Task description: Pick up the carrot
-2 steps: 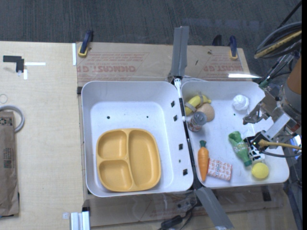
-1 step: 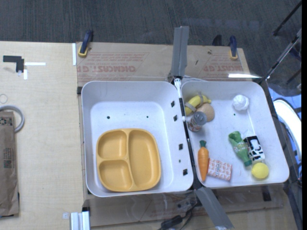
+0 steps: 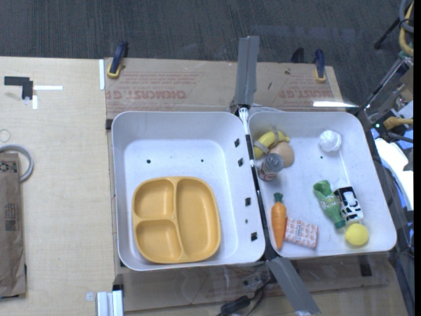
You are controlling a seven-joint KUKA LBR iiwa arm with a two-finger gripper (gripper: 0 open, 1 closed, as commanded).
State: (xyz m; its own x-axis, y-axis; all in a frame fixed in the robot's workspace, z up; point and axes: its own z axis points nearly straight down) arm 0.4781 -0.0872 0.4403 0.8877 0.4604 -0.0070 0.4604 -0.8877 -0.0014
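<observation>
Carrot (image 3: 279,224) lies in the right bin (image 3: 366,151), close to the bin's left wall and front rim, free of any grasp. Its green top points to the back of the bin and its orange tip to the front. Just right of the carrot, touching or nearly touching it, lies a pink and white packet (image 3: 301,234). Behind the carrot stand a small can (image 3: 269,167), a tan egg-shaped thing (image 3: 283,153) and a yellow banana (image 3: 271,139), bunched together. Farther right of the carrot lie a green item (image 3: 326,199), a black and white labelled item (image 3: 348,204) and a yellow ball (image 3: 356,235); a white lump (image 3: 329,141) sits well behind and right. Left of the carrot, over the dividing walls, the left bin (image 3: 125,170) holds a yellow divided plate (image 3: 176,219). Whether the end effector is open or closed I cannot tell, nor the arm's pose
</observation>
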